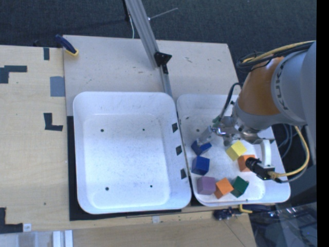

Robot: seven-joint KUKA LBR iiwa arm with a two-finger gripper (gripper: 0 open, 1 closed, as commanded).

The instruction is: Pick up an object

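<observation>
In the right bin (201,100) lie several small blocks. A blue piece (201,147) and a blue cube (201,164) sit near the bin's left wall. A purple cube (206,184), an orange cube (223,187) and a green cube (239,186) line the front edge. A yellow cube (237,150) and an orange block (245,161) lie under the wrist. My gripper (215,130) hangs low over the bin's middle, just up and right of the blue piece. The wrist hides its tips.
The left bin (123,94) stands beside the right one, sharing a middle wall. A slanted metal rail (146,30) crosses the bench at the back. A blue and yellow tool (67,44) lies at the far left. Cables (300,158) hang at the right.
</observation>
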